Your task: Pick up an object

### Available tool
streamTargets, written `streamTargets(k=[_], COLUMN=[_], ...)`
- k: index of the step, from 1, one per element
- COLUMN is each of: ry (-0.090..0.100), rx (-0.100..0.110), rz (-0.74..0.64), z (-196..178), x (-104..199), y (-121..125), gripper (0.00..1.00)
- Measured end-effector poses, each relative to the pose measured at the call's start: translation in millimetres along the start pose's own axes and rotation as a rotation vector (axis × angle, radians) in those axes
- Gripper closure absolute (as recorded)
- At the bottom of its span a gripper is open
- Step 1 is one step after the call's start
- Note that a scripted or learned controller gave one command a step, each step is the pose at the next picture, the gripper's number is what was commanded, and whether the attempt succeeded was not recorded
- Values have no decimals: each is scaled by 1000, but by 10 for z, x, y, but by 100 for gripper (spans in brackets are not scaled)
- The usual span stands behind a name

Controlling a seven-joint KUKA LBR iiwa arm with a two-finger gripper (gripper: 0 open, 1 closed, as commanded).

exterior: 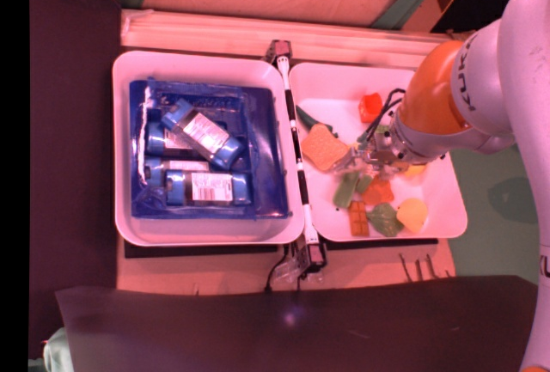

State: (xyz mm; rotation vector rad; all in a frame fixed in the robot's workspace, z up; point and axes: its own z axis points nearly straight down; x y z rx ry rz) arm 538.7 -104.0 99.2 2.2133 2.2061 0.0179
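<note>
1. The flat tan waffle-like square toy (324,147) lies in the right white bin (451,211), toward its 9 o'clock wall, long side running roughly 10 to 4 o'clock.
2. From the gripper (365,157) it sits at about 10 o'clock, just beside the tip; my guess is that this is the nearest target.
3. A green block (347,188), orange pieces (378,192) and a yellow piece (412,213) crowd at the gripper's 6 o'clock.
4. Whether the jaws are parted or closed, I cannot tell.
5. The left white bin (125,147) holds blue bottles (202,131).

Black cloth (284,332) (foreground), striped bar (293,125)
</note>
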Motion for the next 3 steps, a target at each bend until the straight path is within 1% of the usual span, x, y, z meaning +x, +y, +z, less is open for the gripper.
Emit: streamTargets(k=[1,2,3], ry=[-3,1,1], rx=[-15,11,8], rz=[4,-1,-2], z=[-140,-710,-1308], x=[-8,75,108], y=[41,111,225], gripper=[100,100,100])
